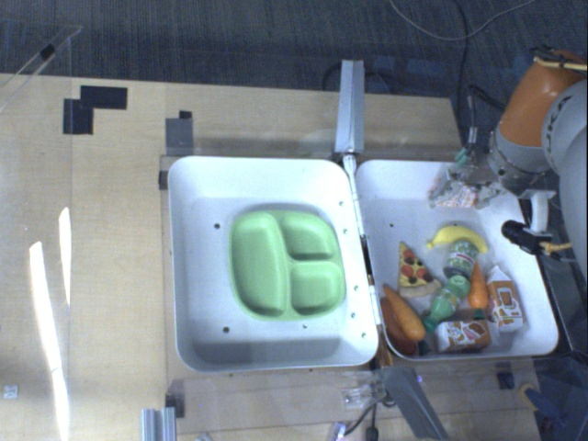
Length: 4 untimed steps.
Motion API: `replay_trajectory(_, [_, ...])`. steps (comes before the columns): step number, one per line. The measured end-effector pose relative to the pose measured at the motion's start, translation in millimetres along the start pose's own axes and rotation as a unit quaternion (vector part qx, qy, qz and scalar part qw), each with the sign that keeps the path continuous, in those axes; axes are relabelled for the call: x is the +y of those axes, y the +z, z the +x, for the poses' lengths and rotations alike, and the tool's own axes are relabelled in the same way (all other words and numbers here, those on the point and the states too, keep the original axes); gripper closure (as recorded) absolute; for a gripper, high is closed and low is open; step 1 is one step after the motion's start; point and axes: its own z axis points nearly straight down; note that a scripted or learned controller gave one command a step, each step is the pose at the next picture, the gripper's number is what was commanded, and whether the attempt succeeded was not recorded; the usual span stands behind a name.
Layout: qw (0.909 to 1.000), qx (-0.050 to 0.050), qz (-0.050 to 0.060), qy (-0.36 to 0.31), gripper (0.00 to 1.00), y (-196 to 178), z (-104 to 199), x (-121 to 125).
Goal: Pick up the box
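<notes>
Now the arm (537,108) hangs at one o'clock of the right bin (395,200), jaws' state impossible to tell; the box (505,303) lies at five o'clock, best straddled across its narrow sides, clear of the carrot (478,288)

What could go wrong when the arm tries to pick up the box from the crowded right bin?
1. The box lies in a tight heap, close beside a carrot and a second box. The gripper, now at the bin's far side, may seize or push a neighbour instead.
2. The box is near the wall of the right bin, so the gripper may strike that wall as it descends.
</notes>
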Motion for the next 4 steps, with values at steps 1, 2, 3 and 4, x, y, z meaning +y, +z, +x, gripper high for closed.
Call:
replay_trajectory(1, [1.0000,-0.002,-0.002,-0.004,1.00,-12.5,1.5,1.9])
replay_trajectory(2, [0.9849,-0.003,-0.003,0.173,1.00,-74.6,6.2,-0.5])
replay_trajectory(3, [0.9808,-0.002,-0.003,0.195,1.00,-137.6,7.3,-0.7])
replay_trajectory(4, [0.9771,-0.002,-0.003,0.213,1.00,-157.0,34.5,-1.8])
